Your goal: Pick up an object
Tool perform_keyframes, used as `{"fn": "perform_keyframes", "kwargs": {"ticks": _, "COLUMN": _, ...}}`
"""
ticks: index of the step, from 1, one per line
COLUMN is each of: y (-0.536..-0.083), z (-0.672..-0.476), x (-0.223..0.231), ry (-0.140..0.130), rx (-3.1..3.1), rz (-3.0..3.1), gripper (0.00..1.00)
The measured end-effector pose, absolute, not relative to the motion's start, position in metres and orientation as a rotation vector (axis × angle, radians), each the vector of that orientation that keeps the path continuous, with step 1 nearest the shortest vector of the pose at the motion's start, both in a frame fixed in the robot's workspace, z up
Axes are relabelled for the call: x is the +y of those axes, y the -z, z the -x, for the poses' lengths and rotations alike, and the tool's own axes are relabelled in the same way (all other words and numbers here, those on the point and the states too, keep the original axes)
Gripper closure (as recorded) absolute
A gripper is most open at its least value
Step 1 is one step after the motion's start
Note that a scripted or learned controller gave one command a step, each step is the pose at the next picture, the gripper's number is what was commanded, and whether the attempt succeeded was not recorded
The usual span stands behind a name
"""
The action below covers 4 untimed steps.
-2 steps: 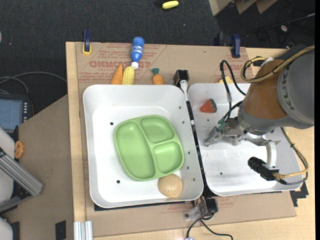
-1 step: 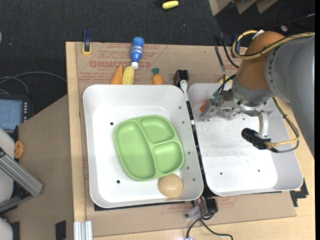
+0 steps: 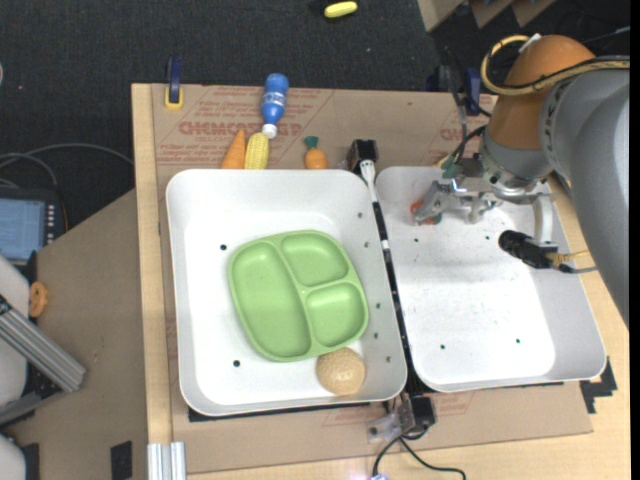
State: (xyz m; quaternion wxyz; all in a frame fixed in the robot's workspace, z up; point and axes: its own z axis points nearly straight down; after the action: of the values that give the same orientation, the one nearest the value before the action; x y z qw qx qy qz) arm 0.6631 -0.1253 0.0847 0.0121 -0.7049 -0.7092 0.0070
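Camera view: green tray and tan ball share left bin.

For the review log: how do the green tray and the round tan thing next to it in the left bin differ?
The green tray is flat, split into three compartments and takes up the middle of the left bin; the tan ball is round, undivided and much smaller. The tray is bright green, the ball pale brown. The tray lies centrally, the ball sits at the tray's near corner by the bin's front edge. Both rest in the same bin, away from the gripper.
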Motion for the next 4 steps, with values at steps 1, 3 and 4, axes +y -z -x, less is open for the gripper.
{"fn": "perform_keyframes", "kwargs": {"ticks": 1, "y": -0.084, "z": -0.553, "x": -0.096, "ry": -0.008, "rx": -2.211, "rz": 2.217, "gripper": 0.00}}
{"fn": "perform_keyframes", "kwargs": {"ticks": 3, "y": -0.085, "z": -0.635, "x": -0.170, "ry": -0.004, "rx": -2.216, "rz": 2.224, "gripper": 0.00}}
{"fn": "perform_keyframes", "kwargs": {"ticks": 4, "y": -0.085, "z": -0.665, "x": -0.219, "ry": 0.001, "rx": -2.198, "rz": 2.199, "gripper": 0.00}}
